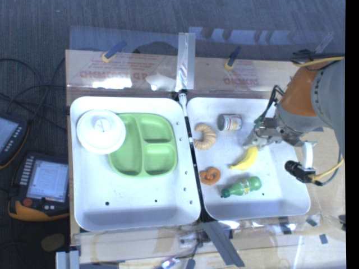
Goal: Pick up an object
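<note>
- Banana [245, 159] was what I judged the claw [260, 135] was after: it lay in the right bin [291, 203], yellow and curved, with its upper tip just under the claw.
- From my screen I could not tell how far the claw stood apart, nor whether it had hold of anything; the wrist housing hid that part.
- I took the banana for a light plastic toy, stiff and smooth, so likely to slip or roll out of a pinch at its tapering end. My choice would have been to grip across the thick middle, square to the curve.
- Other candidates sat in the same bin: a small can [230, 122] on its side near the claw, round and prone to rolling; a croissant [205, 135] by the divider; a pretzel [210, 175] below it, flat and hard to get under; and a green bottle [242, 186] lying down, best held across its body.
- In the left bin [90, 206] I saw a green divided tray [143, 144] with a white lid [101, 130] touching its left edge, both well apart from the claw.
</note>
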Available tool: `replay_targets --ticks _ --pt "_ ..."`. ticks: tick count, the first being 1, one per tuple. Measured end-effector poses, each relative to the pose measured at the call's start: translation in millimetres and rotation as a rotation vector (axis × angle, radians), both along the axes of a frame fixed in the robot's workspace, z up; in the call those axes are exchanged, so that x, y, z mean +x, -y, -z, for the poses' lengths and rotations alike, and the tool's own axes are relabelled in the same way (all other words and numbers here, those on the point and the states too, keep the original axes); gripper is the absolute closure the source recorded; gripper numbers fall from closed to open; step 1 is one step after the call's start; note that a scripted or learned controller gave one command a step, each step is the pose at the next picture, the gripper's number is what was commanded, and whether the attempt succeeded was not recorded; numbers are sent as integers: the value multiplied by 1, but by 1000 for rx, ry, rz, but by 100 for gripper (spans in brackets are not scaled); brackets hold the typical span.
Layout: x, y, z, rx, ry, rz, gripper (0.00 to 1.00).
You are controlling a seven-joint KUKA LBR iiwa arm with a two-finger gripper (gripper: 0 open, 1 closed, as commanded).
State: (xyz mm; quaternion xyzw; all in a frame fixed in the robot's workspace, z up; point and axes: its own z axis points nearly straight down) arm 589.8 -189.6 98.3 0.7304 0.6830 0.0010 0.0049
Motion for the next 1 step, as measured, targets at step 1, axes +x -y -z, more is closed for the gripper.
replay_targets --ticks 1 --pt "-2 -11 -105 4 -11 83 100"
